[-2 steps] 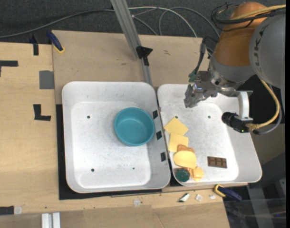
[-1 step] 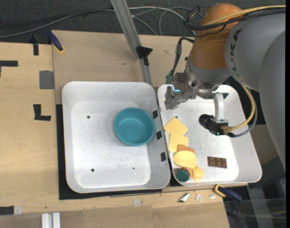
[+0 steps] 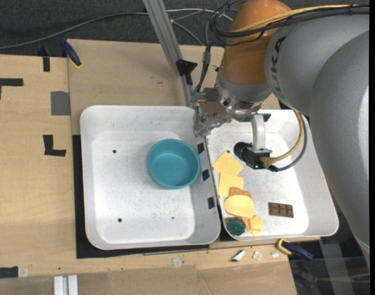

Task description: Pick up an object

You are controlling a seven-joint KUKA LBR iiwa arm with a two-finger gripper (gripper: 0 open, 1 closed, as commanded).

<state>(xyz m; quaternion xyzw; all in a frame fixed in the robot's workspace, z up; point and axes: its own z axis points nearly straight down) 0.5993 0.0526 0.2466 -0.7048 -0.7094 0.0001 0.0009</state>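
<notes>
**Arm over the bin divide; objects at rest in both bins**

Presently the grey arm (image 3: 323, 72) reaches in from the right, its orange band (image 3: 255, 35) standing above the wrist; the gripper (image 3: 203, 125) hangs at the rear of the bench, over the dividing rims where the left bin (image 3: 101, 226) meets the right bin (image 3: 310, 226); the state of the gripper cannot be told, since the wrist housing covers it from above, and no object is seen in its hold.

Left bin: a teal bowl (image 3: 173, 163) sits upright near the middle, toward the right wall; it is well apart from the gripper.

Right bin: a yellow flat square (image 3: 227, 163) lies near the left wall, tilted to a diamond; a second yellow flat piece (image 3: 231, 182) lies just in front of it, touching or slightly overlapped; an orange rounded object (image 3: 240, 204) lies in front of that; a small dark teal round object (image 3: 236, 227) and a small orange piece (image 3: 256, 224) lie at the front wall; a brown chocolate bar (image 3: 280, 210) lies flat, apart to the right of the cluster.

A black fitting with a green light (image 3: 252, 154) hangs from the wrist on a bracket, above the right bin floor; a yellow cable (image 3: 298, 146) loops from it.

All objects rest on the bin floors.
</notes>
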